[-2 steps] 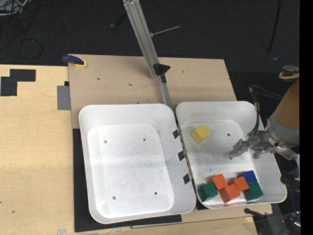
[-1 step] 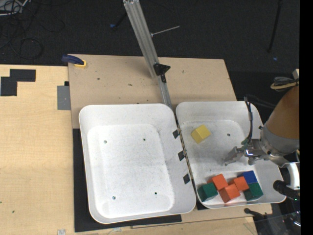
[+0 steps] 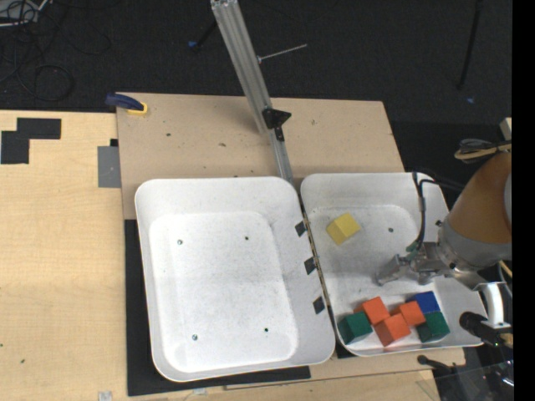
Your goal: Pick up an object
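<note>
- While hanging over the right bin (image 3: 393,192), reaches in from the right: arm (image 3: 481,215), grey with an orange band, wrist low above the bin floor.
- Largest of all, the bench (image 3: 209,132): pale wood, carrying two white bins side by side, with a slanted metal rail (image 3: 242,53) rising behind them.
- Left bin (image 3: 217,199): bare white floor, well apart from the action.
- Right bin: holds every loose thing; near wall and right wall close in on the cluster of blocks.
- Tool (image 3: 399,267): pointed leftward and down over the bin floor; cannot tell how far open, and nothing seen in it.
- Cluster just below the tool, toward the bin's near edge: orange blocks (image 3: 393,320), green block (image 3: 357,327) at the left, blue block (image 3: 427,302) and a second green one (image 3: 434,330) at the right. Packed touching, little room for a tip between them; probably awkward to grasp cleanly.
- Yellow block (image 3: 343,229): alone, up and left of the tool, near the wall shared with the left bin. Open floor all round it, so likely the easier pick.
- Either choice calls for a short move: down toward the cluster, or up-left across clear floor to the yellow block.
</note>
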You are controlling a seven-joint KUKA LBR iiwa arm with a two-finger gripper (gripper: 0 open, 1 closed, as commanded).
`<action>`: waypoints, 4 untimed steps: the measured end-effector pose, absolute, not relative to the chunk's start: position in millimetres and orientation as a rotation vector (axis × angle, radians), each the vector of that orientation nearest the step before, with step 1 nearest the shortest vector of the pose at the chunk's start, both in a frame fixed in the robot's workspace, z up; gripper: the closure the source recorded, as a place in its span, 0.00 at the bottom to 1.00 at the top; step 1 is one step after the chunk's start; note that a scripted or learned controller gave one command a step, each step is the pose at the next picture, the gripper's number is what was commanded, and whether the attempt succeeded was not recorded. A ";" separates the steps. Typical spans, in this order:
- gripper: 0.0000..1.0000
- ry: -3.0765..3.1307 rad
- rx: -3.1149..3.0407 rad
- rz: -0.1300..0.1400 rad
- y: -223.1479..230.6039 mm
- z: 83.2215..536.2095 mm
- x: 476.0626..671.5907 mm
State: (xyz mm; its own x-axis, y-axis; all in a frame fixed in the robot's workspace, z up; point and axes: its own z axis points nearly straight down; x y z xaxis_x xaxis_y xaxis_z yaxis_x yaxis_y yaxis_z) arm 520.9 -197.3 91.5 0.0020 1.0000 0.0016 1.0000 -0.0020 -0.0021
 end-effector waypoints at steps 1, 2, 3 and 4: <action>1.00 -2.211 -2.226 0.000 -198.1 101.7 520.4; 1.00 -2.224 -2.221 -0.002 -193.9 144.8 519.5; 1.00 -2.226 -2.222 -0.003 -193.5 208.0 521.4; 1.00 -2.226 -2.223 -0.003 -194.6 260.8 522.5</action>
State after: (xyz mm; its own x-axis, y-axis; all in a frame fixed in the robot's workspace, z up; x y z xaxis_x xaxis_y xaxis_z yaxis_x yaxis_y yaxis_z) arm 522.5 -194.6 260.8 -0.0014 1.0000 -0.0015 1.0000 0.0014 0.0039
